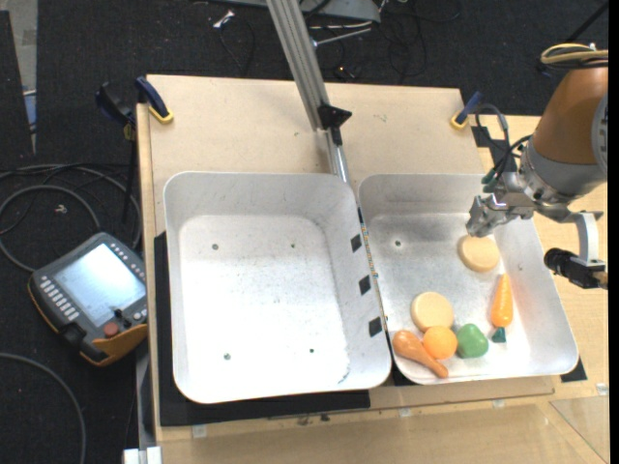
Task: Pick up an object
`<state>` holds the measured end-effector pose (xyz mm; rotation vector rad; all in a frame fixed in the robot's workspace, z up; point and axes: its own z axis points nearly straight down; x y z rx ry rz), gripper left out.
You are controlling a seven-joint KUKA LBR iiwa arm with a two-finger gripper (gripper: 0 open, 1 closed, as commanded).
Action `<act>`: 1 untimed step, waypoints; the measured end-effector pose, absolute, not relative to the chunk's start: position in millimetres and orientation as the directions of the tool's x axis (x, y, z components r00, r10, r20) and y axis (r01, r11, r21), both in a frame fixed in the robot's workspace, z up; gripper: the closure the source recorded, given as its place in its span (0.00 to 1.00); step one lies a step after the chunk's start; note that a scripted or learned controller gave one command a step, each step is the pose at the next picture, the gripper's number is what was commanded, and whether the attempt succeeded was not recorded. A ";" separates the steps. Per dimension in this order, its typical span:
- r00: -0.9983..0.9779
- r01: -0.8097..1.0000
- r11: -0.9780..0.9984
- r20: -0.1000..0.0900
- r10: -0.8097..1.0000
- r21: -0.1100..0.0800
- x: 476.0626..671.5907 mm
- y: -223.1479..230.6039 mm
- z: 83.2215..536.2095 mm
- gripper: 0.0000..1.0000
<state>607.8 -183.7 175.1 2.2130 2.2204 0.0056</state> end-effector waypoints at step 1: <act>-0.004 1.000 0.004 -0.003 1.000 0.008 614.7 -184.7 238.5 1.00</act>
